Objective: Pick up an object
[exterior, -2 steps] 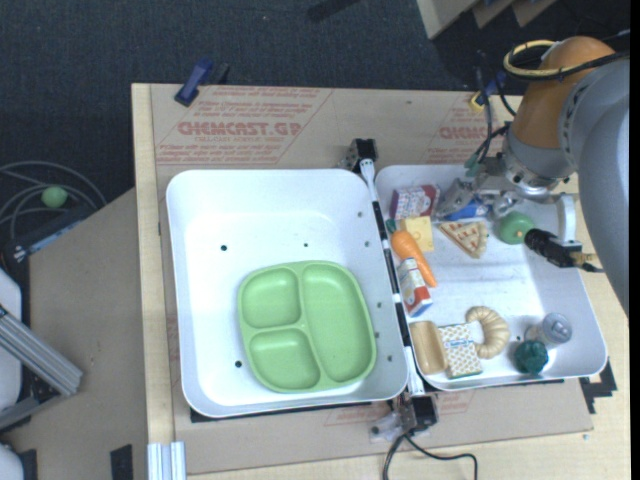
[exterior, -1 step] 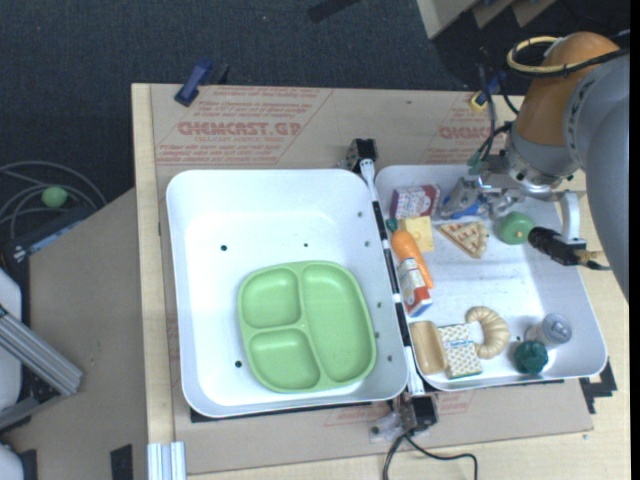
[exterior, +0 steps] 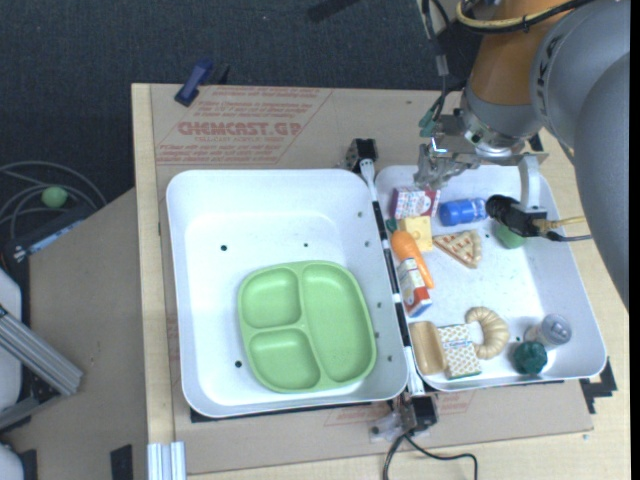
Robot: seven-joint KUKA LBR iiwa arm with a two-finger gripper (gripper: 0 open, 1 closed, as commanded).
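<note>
In the upper right of the frame the gripper (exterior: 432,175) hangs just above the small red-and-white box (exterior: 412,204) at the right bin's (exterior: 575,298) top-left corner, apparently slightly parted and empty, so a straight descent astride the box seems best.

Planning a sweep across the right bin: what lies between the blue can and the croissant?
In the camera view, the pizza slice lies between the blue can and the croissant, nearer the can; below it is bare floor of the right bin.
</note>
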